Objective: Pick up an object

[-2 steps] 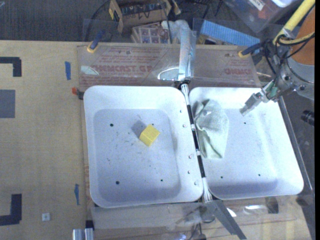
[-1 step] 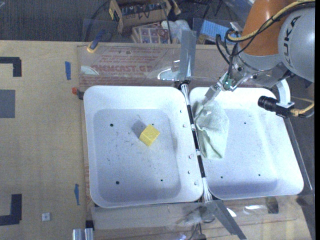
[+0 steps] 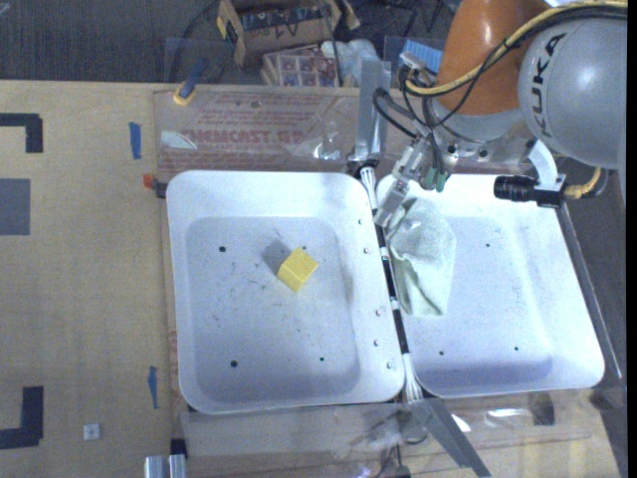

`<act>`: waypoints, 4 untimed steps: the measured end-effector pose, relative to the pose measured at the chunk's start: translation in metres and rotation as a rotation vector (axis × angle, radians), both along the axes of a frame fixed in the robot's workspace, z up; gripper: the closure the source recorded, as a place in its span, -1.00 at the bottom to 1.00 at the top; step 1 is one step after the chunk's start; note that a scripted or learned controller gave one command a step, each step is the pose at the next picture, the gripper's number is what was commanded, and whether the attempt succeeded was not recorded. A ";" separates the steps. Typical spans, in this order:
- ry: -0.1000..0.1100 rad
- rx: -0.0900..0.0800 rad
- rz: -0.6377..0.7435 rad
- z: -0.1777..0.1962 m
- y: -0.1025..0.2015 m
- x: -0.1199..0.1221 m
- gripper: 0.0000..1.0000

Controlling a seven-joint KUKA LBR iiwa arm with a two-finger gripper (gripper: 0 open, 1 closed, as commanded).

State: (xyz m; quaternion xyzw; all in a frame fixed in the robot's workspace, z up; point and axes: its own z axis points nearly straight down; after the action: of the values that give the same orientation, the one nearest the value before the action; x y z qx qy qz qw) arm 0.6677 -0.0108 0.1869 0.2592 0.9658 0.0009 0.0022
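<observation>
Text 1: "KUKA", dark letters, partly cut off, running down the grey arm housing (image 3: 582, 78) at upper right | Text 2: faded red lettering on the clear plastic sheet (image 3: 261, 132) behind the bins, too washed out to read | Other readable labels or numbers: none.

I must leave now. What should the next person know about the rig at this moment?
Hand: over the left edge of the right bin, at the top of a pale cloth. The cloth looks lifted and hangs from it, but the grip itself is not clear to see.
Yellow block: lies in the left bin, near its middle, untouched.
Done: the cloth seems partly raised.
Left: confirm the grip and lift the cloth free of the bin.
</observation>
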 end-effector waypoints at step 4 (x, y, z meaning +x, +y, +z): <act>-0.013 -0.007 1.419 -0.095 0.198 -0.158 -1.00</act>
State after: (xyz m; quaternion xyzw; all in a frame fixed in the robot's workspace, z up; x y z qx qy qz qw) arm 0.5095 0.1870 0.0917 -0.4324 0.9017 0.0006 0.0075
